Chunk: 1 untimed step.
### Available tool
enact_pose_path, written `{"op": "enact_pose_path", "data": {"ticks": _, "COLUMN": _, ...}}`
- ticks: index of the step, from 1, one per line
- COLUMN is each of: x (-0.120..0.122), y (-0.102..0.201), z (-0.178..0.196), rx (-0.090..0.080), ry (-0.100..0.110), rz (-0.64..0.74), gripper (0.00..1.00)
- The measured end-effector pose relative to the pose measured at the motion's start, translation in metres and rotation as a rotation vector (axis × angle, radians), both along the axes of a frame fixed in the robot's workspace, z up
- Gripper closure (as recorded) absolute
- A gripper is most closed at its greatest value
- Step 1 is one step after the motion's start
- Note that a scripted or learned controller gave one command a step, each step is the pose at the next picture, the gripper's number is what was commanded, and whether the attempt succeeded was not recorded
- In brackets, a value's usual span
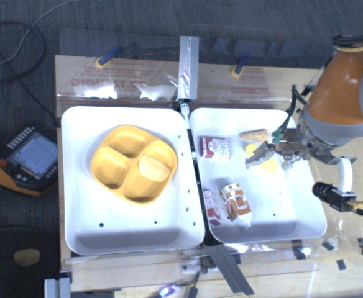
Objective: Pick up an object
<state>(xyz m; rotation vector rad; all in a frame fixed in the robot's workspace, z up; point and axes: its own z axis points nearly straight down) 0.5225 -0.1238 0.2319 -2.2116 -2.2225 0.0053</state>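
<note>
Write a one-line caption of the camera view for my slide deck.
Gripper hovers over the yellow item in the right bin; the left bin holds a yellow sectioned dish.

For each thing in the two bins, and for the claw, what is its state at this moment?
Yellow sectioned dish: lying in the left bin, apart from the claw.
Red and white packet: flat in the right bin, upper left.
Orange and white carton: lying on its side, tilted.
Small packet: flat against the right bin's left wall.
Yellow item: on the bin floor under the claw.
Tan piece: lying by the far wall.
Claw: open, over the yellow item, holding nothing.
</note>
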Motion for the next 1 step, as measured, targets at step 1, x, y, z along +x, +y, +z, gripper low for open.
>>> {"op": "enact_pose_path", "data": {"ticks": 1, "x": -0.0397, "y": 0.0298, "z": -0.1036, "rx": 0.001, "ry": 0.002, "rz": 0.076, "gripper": 0.0}}
